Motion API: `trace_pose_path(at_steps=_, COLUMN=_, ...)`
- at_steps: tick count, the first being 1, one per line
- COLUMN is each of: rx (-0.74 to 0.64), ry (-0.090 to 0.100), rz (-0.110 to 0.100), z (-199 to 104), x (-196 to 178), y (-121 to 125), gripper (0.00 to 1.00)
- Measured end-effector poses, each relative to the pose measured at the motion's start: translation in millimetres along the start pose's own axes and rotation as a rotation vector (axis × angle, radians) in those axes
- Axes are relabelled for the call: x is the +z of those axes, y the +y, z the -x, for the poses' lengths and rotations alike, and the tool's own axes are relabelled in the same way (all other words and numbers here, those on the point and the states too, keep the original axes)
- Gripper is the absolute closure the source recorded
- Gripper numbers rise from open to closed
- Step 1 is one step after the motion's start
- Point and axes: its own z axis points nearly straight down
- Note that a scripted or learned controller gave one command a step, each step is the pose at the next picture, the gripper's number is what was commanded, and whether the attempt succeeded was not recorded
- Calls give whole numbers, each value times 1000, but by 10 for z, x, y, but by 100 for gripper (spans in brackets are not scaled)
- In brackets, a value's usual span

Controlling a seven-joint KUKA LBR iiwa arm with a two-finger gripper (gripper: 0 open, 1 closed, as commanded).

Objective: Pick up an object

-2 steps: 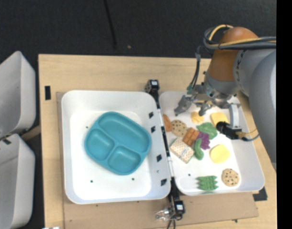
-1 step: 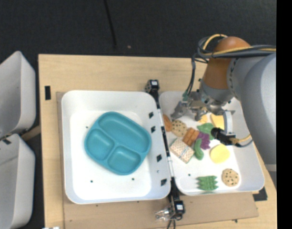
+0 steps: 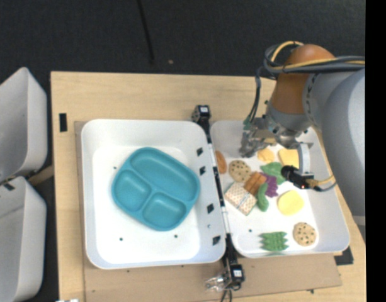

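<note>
The right bin (image 3: pixel 325 228) holds several toy foods. Among them are a chocolate-chip cookie (image 3: pixel 239 169), a square cracker (image 3: pixel 240 199), a yellow round piece (image 3: pixel 290 201), a green pod (image 3: pixel 263 197), a leafy green piece (image 3: pixel 273 241) and a second cookie (image 3: pixel 304 233). My gripper (image 3: pixel 274 151) is low over the bin's far part. It stands open, one finger (image 3: pixel 247 145) at the left and the other at the right. Two yellow pieces (image 3: pixel 288 157) lie between the fingers on the bin floor. Nothing is gripped.
The left bin (image 3: pixel 101 231) holds a blue divided plate (image 3: pixel 156 187). An orange sausage-shaped piece (image 3: pixel 221 162) lies by the wall between the bins. The grey arm with its orange band (image 3: pixel 300 74) rises at the right. Black clips (image 3: pixel 201 112) sit on the bin rims.
</note>
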Motion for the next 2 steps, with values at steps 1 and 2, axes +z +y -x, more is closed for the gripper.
trace_pose_path(at_steps=1, rx=0, ry=0, rz=5, z=47, x=-627, y=46, gripper=100)
trace_pose_path(at_steps=2, rx=-3, ry=1, rz=3, z=86, x=-1050, y=83, gripper=100)
